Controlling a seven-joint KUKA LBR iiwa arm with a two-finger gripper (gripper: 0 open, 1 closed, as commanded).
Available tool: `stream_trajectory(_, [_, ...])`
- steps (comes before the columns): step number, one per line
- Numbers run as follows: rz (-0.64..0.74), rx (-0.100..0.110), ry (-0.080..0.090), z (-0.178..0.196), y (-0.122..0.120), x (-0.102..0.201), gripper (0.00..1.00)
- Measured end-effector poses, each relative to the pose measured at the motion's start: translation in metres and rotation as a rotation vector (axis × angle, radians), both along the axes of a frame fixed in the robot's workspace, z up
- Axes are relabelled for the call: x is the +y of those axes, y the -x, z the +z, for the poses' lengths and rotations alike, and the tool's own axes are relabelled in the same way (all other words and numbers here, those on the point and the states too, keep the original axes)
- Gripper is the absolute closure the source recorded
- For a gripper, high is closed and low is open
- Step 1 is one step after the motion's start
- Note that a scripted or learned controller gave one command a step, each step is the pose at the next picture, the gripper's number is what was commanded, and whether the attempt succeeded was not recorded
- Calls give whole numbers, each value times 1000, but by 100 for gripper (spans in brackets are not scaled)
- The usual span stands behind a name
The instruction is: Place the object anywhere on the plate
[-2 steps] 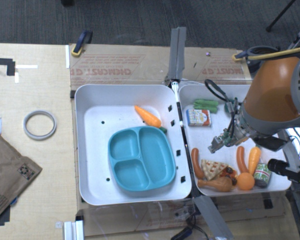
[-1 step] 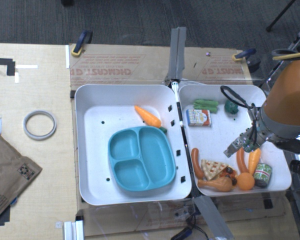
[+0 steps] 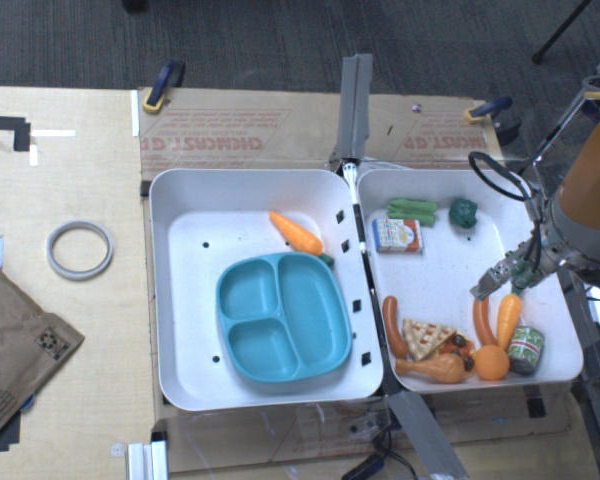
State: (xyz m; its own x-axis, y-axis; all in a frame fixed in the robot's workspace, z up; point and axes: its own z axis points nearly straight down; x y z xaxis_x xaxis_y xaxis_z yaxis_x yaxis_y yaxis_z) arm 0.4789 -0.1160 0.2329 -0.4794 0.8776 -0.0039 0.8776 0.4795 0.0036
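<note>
The blue three-compartment plate (image 3: 282, 316) lies in the left bin (image 3: 180, 298), and nothing rests on it. An orange carrot (image 3: 296, 233) lies just behind the plate's far edge, touching the bin floor. My gripper (image 3: 504, 282) hangs over the right side of the right bin (image 3: 570, 363), open, with nothing between its fingers. It is just above a small orange carrot (image 3: 507, 317) and a red sausage (image 3: 481, 320) near the bin's right wall.
The right bin also holds green beans (image 3: 412, 209), a dark green vegetable (image 3: 463, 213), a small carton (image 3: 396, 235), another sausage (image 3: 391, 325), a pizza slice (image 3: 427, 339), an orange (image 3: 491, 362), a pear-shaped squash (image 3: 435, 369) and a can (image 3: 526, 349). A tape roll (image 3: 80, 249) lies on the bench at left.
</note>
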Motion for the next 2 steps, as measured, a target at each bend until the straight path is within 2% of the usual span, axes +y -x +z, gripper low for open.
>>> stream_trajectory(1, [30, 7, -1, -42, -17, 51, 100])
stream_trajectory(2, [145, 7, -1, -83, 2, 1, 100])
